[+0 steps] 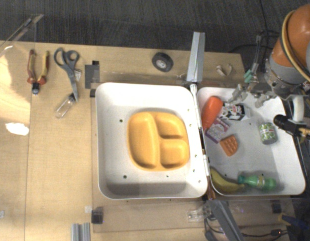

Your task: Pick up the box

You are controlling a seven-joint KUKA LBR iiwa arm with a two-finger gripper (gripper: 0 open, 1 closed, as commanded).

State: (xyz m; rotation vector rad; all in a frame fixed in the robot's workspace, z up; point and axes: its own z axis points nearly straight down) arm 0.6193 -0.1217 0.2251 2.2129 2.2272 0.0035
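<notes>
A small black-and-white box (234,111) lies in the right bin (290,185) near its back left, next to an orange carrot-shaped toy (211,111). A flat purple packet (217,130) lies just in front of the box. My gripper (250,90) hangs over the bin's back edge, a little behind and to the right of the box, apart from it. The grey arm with its orange band (298,31) comes in from the upper right.
The right bin also holds an orange waffle piece (229,145), a small can (268,132), a green bottle (257,181) and a banana (224,183). A yellow divided plate (158,139) sits in the left bin (109,134). Scissors (69,67) and pliers (36,69) lie on the bench at left.
</notes>
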